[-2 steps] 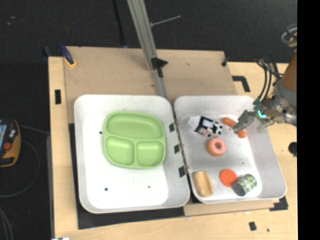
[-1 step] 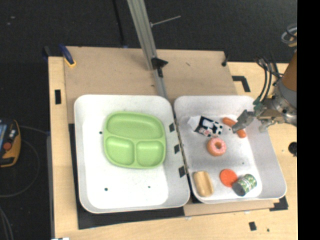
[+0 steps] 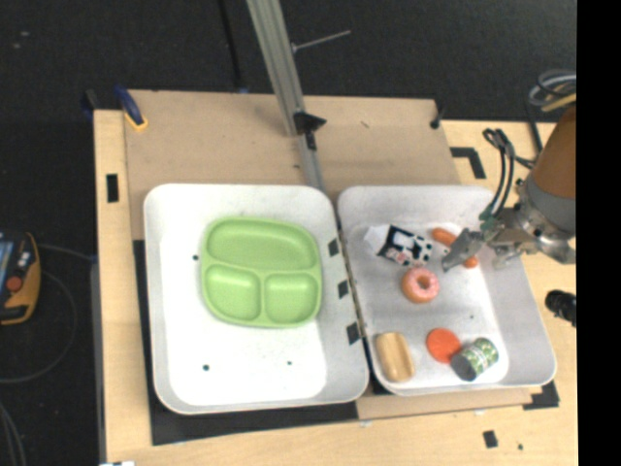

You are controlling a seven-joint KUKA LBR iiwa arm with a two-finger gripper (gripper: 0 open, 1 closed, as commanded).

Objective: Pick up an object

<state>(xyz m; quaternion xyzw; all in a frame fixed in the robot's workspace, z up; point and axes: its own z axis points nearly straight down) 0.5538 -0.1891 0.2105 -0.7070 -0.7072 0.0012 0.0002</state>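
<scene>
1. Reaching in from the right edge of the frame, the grey arm [image 3: 551, 178] with its orange band hangs over the upper right part of the right bin [image 3: 505, 338].
2. The gripper [image 3: 464, 252] points left, its dark fingers low over the bin floor; how far apart they stand cannot be told, and nothing is seen held between them.
3. An orange piece [image 3: 444, 236], shaped like a small carrot, lies just left of the gripper tip, and another bit of orange shows right at the tip itself; whether they touch the fingers is unclear.
4. A black-and-white patterned toy [image 3: 403, 246] lies in the upper left of the right bin, beside the orange piece.
5. A pink donut [image 3: 420, 285] sits near the middle of that bin, below and to the left of the gripper, apart from it.
6. Along the bin's lower edge lie a tan bun [image 3: 394, 354], a round orange-red piece [image 3: 442, 344] and a green can [image 3: 474, 358] on its side, the can touching the round piece.
7. The left bin [image 3: 175, 348] holds a green divided plate [image 3: 261, 272] with three compartments, set near its centre.
8. Both bins rest on a wooden bench [image 3: 272, 134], with a metal rail [image 3: 277, 56] slanting up from between them toward the top of the frame.
</scene>
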